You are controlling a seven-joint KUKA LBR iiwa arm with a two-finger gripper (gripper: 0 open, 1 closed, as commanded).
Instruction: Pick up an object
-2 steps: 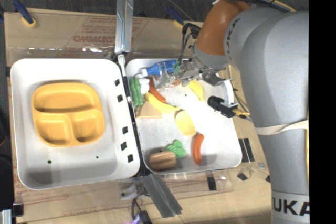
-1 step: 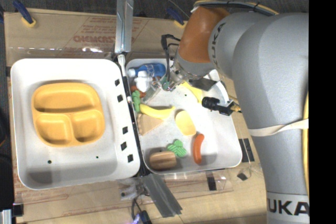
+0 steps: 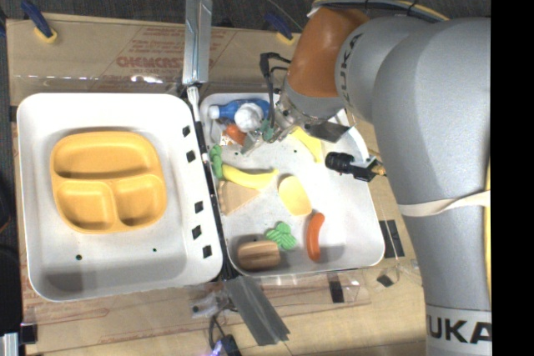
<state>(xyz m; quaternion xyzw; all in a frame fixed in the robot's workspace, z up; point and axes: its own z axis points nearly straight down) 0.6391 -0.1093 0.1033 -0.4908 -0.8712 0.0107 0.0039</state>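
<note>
From the camera above, I reach in from the right, and my jaws [image 3: 269, 132] hang low over the back left corner of the right bin [image 3: 355, 200]. My wrist covers much of them, so I cannot tell whether they are open or shut, and I see nothing held between them.

Right under and just left of them is a small cluster: a blue thing [image 3: 248, 110] with a white piece beside it and a bit of red-orange [image 3: 233, 134] touching it. That cluster is the nearest candidate for the pick, lying slightly left and toward the back wall from my tip. It is too jumbled for me to name a long axis there.

Nearer the front, a banana [image 3: 248, 176] lies just below my tip, its long axis running left to right across the bin. I judge it the cleaner target: I would close across its short width. Further forward are a yellow round piece [image 3: 294, 195], a tan wedge [image 3: 237, 196], a red sausage [image 3: 314, 235] standing lengthwise front to back, a green piece [image 3: 282, 236] and a brown block [image 3: 257, 253].

The left bin [image 3: 42, 179] holds a yellow divided tray [image 3: 107, 180], well apart from me.
</note>
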